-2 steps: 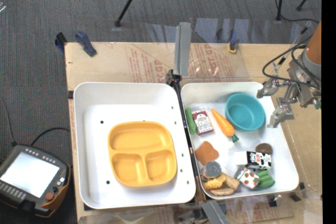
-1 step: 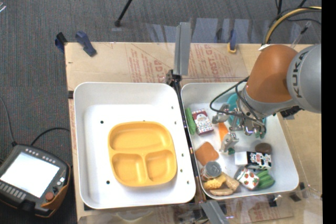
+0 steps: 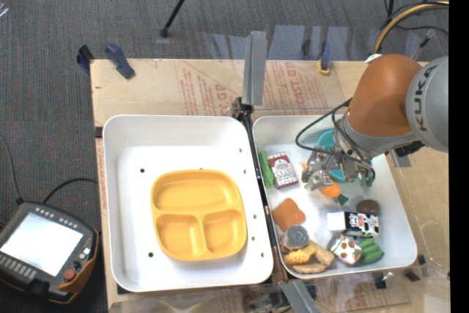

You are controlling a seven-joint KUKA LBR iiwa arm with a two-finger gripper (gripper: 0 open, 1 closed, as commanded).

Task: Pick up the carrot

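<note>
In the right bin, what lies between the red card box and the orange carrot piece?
In the camera view, the gripper hangs between the red card box and the carrot, above the bin floor.

gripper (image 3: 327, 176) low in right bin (image 3: 407, 231) | carrot (image 3: 331, 190) just beneath | yellow tray (image 3: 198, 215) in left bin (image 3: 124, 157)

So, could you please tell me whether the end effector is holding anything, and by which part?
It cannot be told: the end effector sits low over the carrot, hiding any hold.

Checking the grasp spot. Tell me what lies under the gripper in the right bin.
Under the gripper, an orange piece, likely the carrot, and something teal peek out. The gripper covers the rest of both.
</note>
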